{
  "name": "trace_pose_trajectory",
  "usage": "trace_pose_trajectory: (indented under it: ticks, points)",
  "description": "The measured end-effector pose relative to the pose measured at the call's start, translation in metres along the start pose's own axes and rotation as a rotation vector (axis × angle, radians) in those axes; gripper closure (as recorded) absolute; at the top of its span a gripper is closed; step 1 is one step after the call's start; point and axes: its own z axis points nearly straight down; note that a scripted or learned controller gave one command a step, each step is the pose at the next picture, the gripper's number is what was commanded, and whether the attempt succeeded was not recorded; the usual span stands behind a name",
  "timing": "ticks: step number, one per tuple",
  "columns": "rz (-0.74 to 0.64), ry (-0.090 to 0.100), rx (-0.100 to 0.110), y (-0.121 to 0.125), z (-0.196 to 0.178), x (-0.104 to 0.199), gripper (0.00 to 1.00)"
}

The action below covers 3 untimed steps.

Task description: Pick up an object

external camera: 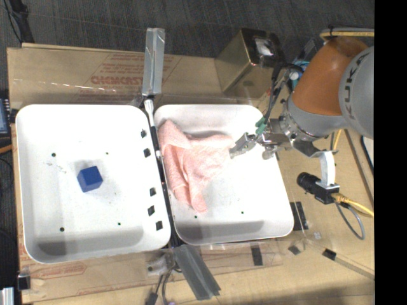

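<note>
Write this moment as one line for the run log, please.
arm: over right bin | gripper: at right edge of pink cloth | blue cube: in left bin | pick: not confirmed

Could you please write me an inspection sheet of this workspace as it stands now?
Surface: bench bearing left bin and right bin.
Job's things: blue cube in left bin; pink cloth crumpled in right bin.
Clutter: brown box behind the bins.
Grippers: gripper over right bin, at the cloth's right edge; grip unclear.
Cables: yellow cable on bench, right side.
Surroundings: dark floor.
</note>
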Motion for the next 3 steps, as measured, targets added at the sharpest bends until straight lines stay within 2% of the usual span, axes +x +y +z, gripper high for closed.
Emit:
trace_pose_trajectory:
  ticks: [1, 2, 3]
  points:
    - [0.119, -0.002, -0.004, 0.012, -0.036, 0.051, 0.0]
    - [0.005, -0.001, 0.003, 0.031, 0.108, 0.063, 0.0]
    - [0.157, 0.0, -0.004, 0.08, 0.001, 0.026, 0.0]
